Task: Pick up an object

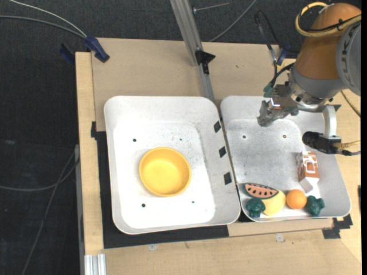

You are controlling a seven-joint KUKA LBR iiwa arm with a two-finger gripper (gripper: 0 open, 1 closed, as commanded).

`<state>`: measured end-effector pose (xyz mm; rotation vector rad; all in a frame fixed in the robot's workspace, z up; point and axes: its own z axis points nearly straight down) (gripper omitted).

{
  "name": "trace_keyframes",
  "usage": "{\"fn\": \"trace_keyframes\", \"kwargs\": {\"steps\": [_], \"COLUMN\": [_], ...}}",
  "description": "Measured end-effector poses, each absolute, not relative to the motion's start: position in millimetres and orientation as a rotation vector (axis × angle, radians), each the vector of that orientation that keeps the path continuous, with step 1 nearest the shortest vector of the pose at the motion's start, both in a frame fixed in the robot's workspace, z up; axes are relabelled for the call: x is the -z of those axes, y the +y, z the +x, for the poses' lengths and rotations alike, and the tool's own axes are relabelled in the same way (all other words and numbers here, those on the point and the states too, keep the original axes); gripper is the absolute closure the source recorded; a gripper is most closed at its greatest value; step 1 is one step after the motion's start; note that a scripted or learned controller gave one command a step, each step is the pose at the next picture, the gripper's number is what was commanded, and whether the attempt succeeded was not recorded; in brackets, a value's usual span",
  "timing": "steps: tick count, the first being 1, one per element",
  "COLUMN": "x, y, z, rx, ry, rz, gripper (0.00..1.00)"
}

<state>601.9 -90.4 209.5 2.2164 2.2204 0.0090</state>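
Note:
My gripper (267, 116) hangs over the far part of the right bin (269, 153), with nothing visible between its fingers. Along the right bin's near edge lie a watermelon slice (262, 191), a yellow piece (276, 203), a dark green piece (255, 207), an orange ball (296, 199) and another green piece (314, 204). A small orange and white carton (308, 166) lies by the right wall. All of these sit well below the gripper in the view, apart from it. A yellow bowl (164, 171) rests in the left bin (123, 153).
A metal pole (189, 33) slants in from the top and ends between the bins. A black cylindrical part (322, 142) juts over the right bin's right side. Cables run across the dark floor behind the bench.

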Motion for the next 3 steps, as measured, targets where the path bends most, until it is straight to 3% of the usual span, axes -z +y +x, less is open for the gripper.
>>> {"fn": "trace_keyframes", "kwargs": {"steps": [1,3], "x": [-253.6,-263.6], "y": [-90.0,22.0], "z": [603.1,606.9], "rx": [-0.007,-0.008], "ry": [2.219,2.227], "rz": [2.217,2.214], "gripper": [1.00,1.00]}}
